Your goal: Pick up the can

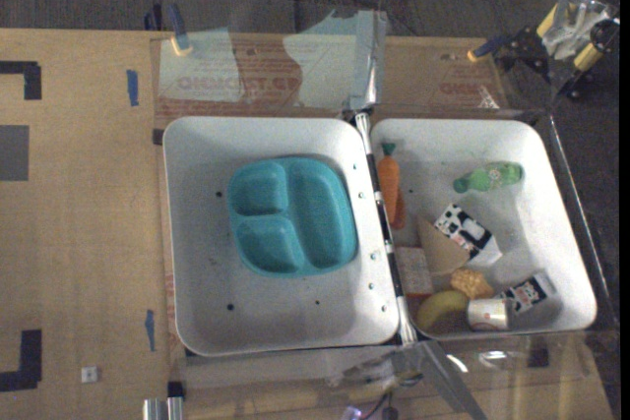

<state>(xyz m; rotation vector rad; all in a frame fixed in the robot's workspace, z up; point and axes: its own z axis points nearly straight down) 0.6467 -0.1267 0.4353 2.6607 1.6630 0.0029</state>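
Fingers: whether they are spread or pressed together, I cannot tell from this view.

From the camera above, two white bins stand side by side on the tabletop. The left bin holds a blue-green plate with three sections, lying flat near the middle.

The right bin holds many small things. The can is white and lies on its side near the front edge of this bin. A yellow banana touches it on the left, and a small black and white carton lies just beside it on the right. A brown cracker sits just behind the can. Another carton with black and white spots lies near the middle of the bin, on top of a beige wedge. An orange carrot lies along the left wall, with its green end pointing to the back. A green bottle lies on its side near the back, well apart from the can. A flat red and white packet lies between the carrot and the banana.
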